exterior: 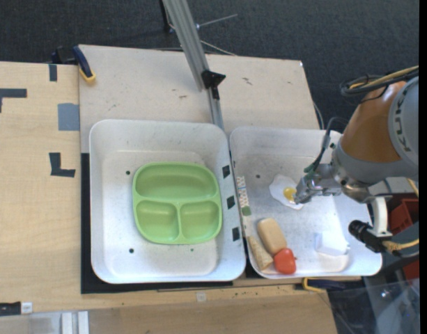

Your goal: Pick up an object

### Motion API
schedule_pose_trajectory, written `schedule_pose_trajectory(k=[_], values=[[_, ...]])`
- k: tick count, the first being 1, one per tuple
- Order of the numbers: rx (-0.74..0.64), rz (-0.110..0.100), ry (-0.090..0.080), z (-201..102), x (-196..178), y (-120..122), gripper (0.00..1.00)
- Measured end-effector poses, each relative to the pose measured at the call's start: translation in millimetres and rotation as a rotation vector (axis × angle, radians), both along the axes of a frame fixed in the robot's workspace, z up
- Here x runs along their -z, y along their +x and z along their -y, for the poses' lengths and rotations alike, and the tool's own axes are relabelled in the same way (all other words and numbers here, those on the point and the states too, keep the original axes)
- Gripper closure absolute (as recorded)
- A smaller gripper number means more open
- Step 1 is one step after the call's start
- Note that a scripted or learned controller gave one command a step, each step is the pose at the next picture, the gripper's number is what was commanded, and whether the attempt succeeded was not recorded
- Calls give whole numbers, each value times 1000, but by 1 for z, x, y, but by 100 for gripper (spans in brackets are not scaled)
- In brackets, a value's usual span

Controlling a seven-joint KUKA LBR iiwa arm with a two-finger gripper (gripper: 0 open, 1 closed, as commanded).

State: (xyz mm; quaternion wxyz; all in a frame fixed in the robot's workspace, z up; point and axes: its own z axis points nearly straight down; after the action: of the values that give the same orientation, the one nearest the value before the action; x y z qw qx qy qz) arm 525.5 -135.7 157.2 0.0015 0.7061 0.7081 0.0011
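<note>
I see 2 white bins side by side on the bench. The left bin holds a green plate with 3 sections. The plate sits in the middle of that bin and lies flat.

The right bin holds the things I could pick. A fried egg toy, white with a yellow middle, lies near the middle of that bin. A tan bread roll lies close to the bin's front left corner. A long crusty stick lies just beside the roll, along the left wall. A red tomato touches the roll's front end and sits by the bin's front edge. A small white piece lies near the front right corner.

My arm reaches in from the right, and its orange band is over the right edge of the bin. The gripper points down at the right side of the egg, right at the yellow part. I cannot tell if its tips touch the egg. The tips are too small and dark for me to say how they stand.

A grey metal pole runs from the back of the bench down to where the 2 bins meet.
</note>
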Motion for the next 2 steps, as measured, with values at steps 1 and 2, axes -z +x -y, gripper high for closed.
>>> schedule_pose_trajectory(k=[1,2], values=[[1,-1,0,-4,-42,0,100],[1,2,-1,-7,-104,6,100]])
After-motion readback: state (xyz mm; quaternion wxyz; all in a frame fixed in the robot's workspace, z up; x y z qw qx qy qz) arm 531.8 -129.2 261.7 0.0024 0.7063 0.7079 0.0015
